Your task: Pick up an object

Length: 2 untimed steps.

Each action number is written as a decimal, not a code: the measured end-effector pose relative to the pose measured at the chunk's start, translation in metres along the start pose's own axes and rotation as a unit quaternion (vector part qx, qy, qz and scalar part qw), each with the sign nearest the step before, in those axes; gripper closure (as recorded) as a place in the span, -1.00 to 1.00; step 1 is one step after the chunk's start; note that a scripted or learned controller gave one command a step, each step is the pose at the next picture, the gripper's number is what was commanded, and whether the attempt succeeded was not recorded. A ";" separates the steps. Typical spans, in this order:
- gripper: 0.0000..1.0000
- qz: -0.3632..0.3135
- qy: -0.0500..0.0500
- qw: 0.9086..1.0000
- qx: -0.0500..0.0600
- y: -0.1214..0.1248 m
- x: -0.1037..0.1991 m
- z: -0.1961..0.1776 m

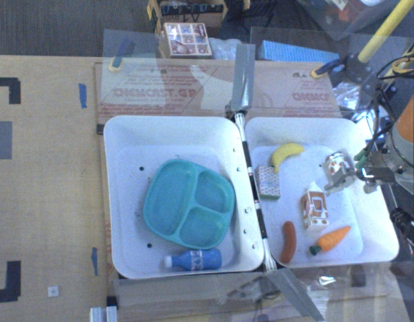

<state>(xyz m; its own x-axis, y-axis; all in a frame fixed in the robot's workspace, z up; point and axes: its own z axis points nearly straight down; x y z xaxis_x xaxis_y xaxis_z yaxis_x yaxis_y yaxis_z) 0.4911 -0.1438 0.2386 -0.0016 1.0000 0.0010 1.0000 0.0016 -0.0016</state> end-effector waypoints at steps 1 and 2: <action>-1.00 0.078 0.000 0.997 -0.001 -0.012 0.030 0.123; -1.00 0.137 0.001 0.991 -0.003 0.001 0.016 0.151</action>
<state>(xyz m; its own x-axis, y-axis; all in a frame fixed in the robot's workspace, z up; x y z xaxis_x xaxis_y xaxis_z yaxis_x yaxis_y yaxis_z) 0.4917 -0.1280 0.0877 0.2692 0.9631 0.0035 0.9631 -0.2692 0.0037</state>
